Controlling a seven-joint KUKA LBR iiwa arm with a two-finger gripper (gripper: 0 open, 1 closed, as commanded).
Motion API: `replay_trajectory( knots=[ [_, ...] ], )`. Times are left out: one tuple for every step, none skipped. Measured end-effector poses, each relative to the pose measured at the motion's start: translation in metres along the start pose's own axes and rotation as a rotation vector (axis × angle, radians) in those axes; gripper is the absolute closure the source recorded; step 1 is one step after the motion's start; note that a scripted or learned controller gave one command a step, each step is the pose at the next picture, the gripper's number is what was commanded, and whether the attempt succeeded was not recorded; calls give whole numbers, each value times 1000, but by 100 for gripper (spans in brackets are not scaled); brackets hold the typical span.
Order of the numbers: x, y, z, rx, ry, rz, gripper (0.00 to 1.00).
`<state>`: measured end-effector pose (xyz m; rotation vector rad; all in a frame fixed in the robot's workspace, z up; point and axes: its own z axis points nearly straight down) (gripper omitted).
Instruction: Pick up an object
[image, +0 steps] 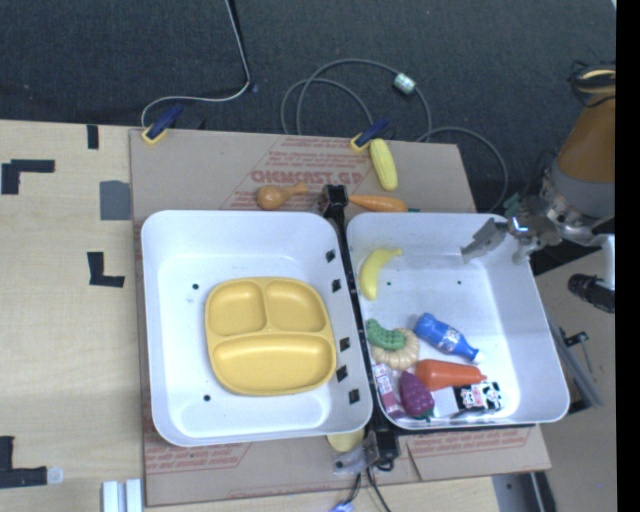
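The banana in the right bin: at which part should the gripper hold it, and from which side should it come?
Grip the banana at the middle of its curve, coming from straight above, with the fingers closing across its narrow width. It lies flat near the bin's left wall, apart from the other toys, so a sideways approach would probably hit the wall. The gripper is above the bin's far right corner.

Right bin (520, 330) holds loose objects: yellow banana (374, 270) near left wall, upper part; blue bottle (446, 337) lying tilted mid-bin; orange carrot (452, 373) below it; purple eggplant (417, 394), green-yellow corn piece (391, 341), small black-white carton (479, 398) clustered along lower edge.
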<state>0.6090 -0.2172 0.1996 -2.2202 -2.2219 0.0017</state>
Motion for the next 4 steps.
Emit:
replay_trajectory(
  knots=[
    [55,-53,29,7,4,-2,0],
    [74,-85,117,-5,-3,0,0],
    [73,-82,102,-10,-4,0,100],
    [135,-57,10,-11,2,-8,100]
  ],
)
